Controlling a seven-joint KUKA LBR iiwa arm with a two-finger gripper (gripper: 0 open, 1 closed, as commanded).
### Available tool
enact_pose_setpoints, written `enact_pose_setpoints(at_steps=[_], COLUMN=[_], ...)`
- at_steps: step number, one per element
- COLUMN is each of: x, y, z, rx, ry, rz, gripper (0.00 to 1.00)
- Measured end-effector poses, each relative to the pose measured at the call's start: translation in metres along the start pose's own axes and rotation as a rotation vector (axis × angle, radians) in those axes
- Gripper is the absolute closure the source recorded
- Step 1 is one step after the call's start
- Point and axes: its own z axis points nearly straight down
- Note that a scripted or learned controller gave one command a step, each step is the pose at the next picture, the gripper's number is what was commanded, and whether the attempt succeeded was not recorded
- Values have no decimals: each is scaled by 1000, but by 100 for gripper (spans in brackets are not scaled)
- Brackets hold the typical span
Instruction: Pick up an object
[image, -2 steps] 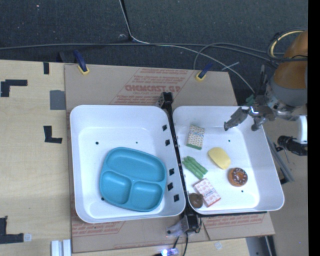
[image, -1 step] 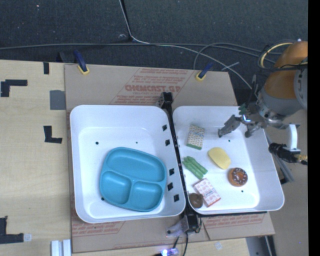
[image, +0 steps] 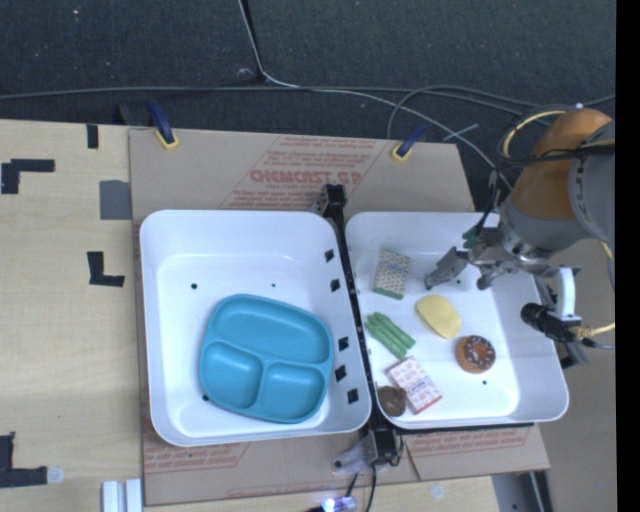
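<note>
Hovering over the right bin, nothing picked yet

Gripper poised at the bin's 1 o'clock, fingers spread apart and gripping nothing, probably lining up on the yellow piece just below at 7 o'clock. Loose in the right bin: checked pad, green strip, donut, red-and-white packet. Blue tray alone in the left bin, likely a drop place. Both bins set on cardboard over a pale wooden bench, dark floor and cables beyond

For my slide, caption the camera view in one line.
Grey arm's hand hovers over right white bin of small items; blue divided plastic tray lies in left white bin.
</note>
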Motion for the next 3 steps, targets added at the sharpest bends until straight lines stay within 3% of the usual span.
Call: enact_pose_setpoints(at_steps=[1,2,3], x=[0,0,9], y=[0,2,-4], z=[52,38,-15], rx=[-6,-10,-9], ry=[-3,-3,1], rz=[-1,-2,0], gripper=[0,100,100])
